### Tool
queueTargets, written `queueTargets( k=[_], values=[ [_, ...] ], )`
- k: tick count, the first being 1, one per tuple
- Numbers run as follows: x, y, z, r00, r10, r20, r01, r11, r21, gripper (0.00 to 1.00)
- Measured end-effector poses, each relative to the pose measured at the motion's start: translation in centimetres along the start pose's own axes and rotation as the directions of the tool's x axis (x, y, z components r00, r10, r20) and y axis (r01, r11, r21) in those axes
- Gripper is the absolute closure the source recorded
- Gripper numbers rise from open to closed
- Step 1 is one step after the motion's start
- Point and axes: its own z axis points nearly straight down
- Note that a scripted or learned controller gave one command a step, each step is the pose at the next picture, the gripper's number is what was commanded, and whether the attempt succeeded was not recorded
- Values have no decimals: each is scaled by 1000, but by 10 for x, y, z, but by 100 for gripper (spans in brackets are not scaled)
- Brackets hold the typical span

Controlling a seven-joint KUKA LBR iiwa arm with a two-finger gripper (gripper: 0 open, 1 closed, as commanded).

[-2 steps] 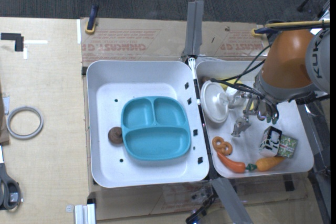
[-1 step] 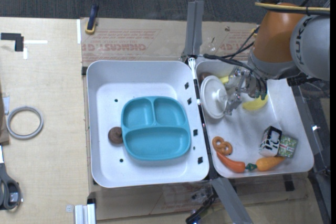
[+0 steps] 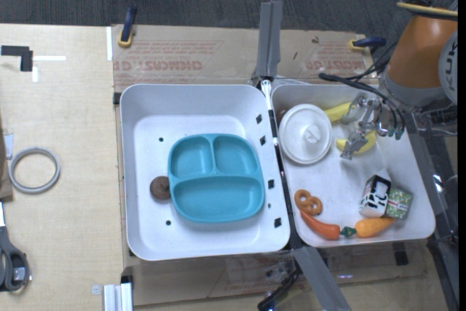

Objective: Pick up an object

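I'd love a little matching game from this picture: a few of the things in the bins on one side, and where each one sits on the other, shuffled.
Things:
1. blue divided plate
2. white lid
3. carrot
4. brown cookie

Places:
A. front right corner area of the right bin, beside a small carton
B. middle of the left bin
C. left bin, touching the plate's left edge
D. back left part of the right bin, next to a banana

Pairs: 1-B, 2-D, 3-A, 4-C

Tray (image 3: 216, 178) in left bin (image 3: 138, 120); lid (image 3: 306, 132) in right bin (image 3: 415, 222).
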Motion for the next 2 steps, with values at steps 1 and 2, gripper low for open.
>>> queueTargets(
  k=[1,2],
  values=[
    [80,-58,1,989,147,-1,-147,989,-1,0],
    [79,-58,-9,989,145,3,-145,989,0,100]
  ],
)
